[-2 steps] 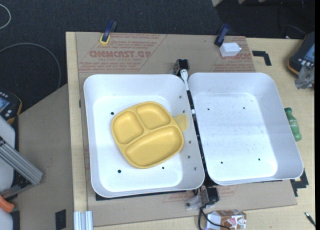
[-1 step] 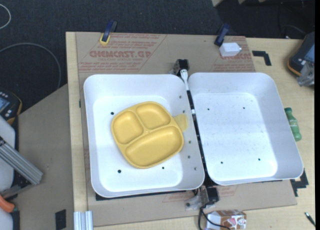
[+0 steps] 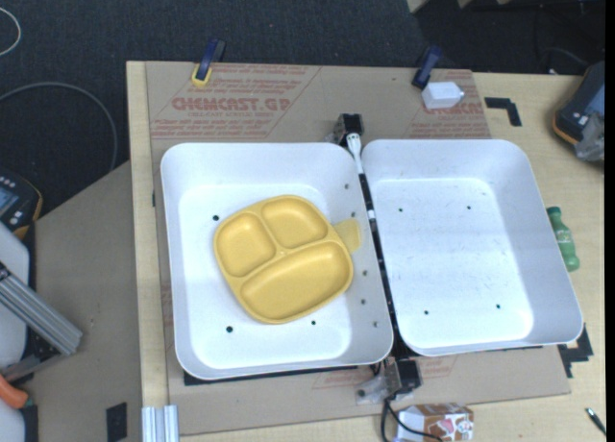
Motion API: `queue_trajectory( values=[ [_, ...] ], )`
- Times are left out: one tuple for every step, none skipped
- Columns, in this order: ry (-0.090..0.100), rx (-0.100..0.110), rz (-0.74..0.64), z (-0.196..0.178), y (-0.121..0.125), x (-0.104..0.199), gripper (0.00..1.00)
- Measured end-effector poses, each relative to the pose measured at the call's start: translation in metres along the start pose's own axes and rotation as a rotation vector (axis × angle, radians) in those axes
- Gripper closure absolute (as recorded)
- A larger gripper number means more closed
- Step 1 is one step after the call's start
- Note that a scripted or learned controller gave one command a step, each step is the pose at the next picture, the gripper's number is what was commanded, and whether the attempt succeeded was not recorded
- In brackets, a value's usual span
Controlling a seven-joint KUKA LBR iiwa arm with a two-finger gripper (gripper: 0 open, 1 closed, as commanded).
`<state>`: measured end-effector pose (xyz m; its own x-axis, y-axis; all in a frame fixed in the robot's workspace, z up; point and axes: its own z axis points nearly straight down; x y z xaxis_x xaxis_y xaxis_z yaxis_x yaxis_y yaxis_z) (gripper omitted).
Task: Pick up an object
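Observation:
A yellow divided plate [image 3: 282, 257] with three compartments lies flat in the left white bin [image 3: 192, 181], a little right of the bin's middle. A small yellow tab of the plate juts out toward the bin's right wall. The right white bin [image 3: 461, 238] stands beside it, their rims meeting at the centre.
Both bins rest on a cardboard-covered bench [image 3: 288, 94]. Clamps [image 3: 205, 63] hold the cardboard at the back edge. A white block [image 3: 442, 95] sits behind the right bin, and a green object [image 3: 563, 238] lies along its right rim. Cables and a small box [image 3: 437, 422] lie at the front.

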<state>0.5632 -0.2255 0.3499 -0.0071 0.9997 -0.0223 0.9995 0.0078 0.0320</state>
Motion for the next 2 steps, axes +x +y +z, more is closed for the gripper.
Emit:
queue_trajectory(
  values=[
    [0.029, 0.035, -0.006, 0.021, 0.016, 0.128, 1.00],
    [0.027, 0.045, 0.000, 0.092, -0.052, 0.204, 1.00]
  ],
)
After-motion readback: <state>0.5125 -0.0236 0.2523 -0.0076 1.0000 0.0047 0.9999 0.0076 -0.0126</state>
